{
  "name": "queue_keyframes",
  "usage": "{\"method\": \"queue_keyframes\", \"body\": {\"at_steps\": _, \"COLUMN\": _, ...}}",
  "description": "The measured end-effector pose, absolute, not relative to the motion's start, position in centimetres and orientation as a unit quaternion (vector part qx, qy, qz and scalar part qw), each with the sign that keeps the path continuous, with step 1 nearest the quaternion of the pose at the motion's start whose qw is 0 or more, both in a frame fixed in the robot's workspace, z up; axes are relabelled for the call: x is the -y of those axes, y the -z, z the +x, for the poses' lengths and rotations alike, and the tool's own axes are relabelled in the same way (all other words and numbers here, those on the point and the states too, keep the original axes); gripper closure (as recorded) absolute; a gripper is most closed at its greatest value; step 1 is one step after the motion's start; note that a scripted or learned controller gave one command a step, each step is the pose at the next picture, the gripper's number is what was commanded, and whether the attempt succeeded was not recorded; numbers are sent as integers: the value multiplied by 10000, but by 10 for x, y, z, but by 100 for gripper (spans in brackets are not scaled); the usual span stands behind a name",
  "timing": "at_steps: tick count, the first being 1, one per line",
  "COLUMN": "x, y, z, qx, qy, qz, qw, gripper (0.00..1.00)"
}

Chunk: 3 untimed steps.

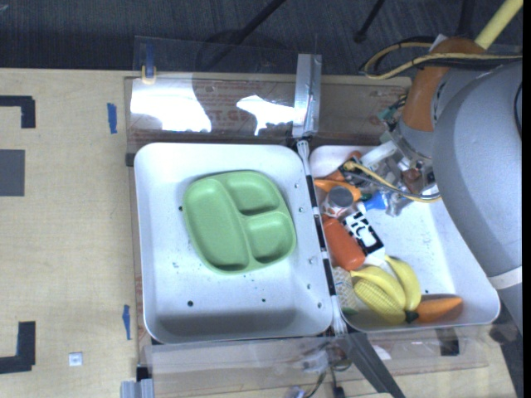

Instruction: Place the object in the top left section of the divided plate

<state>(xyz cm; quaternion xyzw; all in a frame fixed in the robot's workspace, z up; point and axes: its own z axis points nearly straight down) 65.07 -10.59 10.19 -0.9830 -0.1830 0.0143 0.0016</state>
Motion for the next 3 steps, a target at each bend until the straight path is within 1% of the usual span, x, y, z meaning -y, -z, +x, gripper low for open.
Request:
{"method": "queue_keyframes", "body": {"at_steps": 1, "x": 114, "y": -101, "z": 655, "qx": 1479, "qy": -171, "qz": -9887, "qw": 151, "gripper": 100}}
{"method": "queue_keyframes", "body": {"at_steps": 2, "x": 120, "y": -99, "z": 653, "qx": 1112, "qy": -125, "qz": -9934, "qw": 257, "gripper": 100}}
{"method": "queue_keyframes", "body": {"at_steps": 3, "x": 129, "y": -87, "z": 651, "qx": 1036, "qy": -84, "qz": -9945, "qw": 89, "gripper": 100}}
